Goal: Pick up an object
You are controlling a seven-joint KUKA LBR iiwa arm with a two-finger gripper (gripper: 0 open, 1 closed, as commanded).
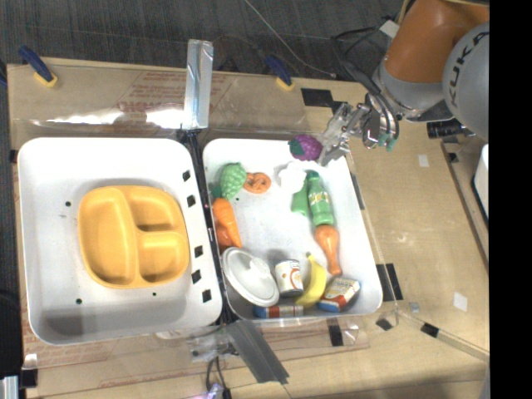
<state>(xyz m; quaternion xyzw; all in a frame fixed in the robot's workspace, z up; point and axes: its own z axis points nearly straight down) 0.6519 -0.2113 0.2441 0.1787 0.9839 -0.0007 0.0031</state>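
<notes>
- Gripper point(336, 150): positioned over the right bin's point(359, 223) 1 o'clock corner; fingers appear closed on the purple toy point(305, 147), which sits between them above the rim.
- Right bin contents: green bottle point(317, 198) at centre-right, carrot point(225, 223) at 9 o'clock, banana point(314, 283) and white lid point(249, 277) at 6 o'clock.
- Left bin point(41, 223): holds a yellow divided tray point(133, 233), centred.

The grey KUKA arm with its orange band point(428, 36) is reaching in from the right edge and slanting down leftward, its metal two-finger gripper point(339, 144) hanging low at the end of a cluttered wrist, with the fingertips pointing down and to the left.
</notes>
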